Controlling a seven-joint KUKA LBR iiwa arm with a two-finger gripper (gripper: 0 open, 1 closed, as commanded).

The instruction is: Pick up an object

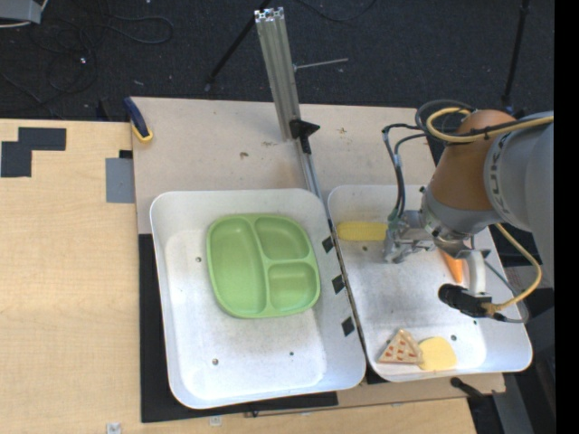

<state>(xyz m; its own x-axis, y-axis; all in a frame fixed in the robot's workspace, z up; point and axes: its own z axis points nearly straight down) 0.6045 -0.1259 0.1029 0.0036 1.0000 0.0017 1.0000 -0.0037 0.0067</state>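
Brightness: I see even, moderately bright light on the counter and both white bins; the floor beyond the counter's far edge is dark.
Source: it looks diffuse, from overhead.
Shadows: soft and short; a faint one hugs the green tray in the left bin, another lies under the arm in the right bin.
Glare: mild sheen on the green tray's rims; the bins' white floors read slightly washed out.
Sharpness: I get soft, low-resolution detail; the claw is murky.
Distortion: none noticeable at the edges.
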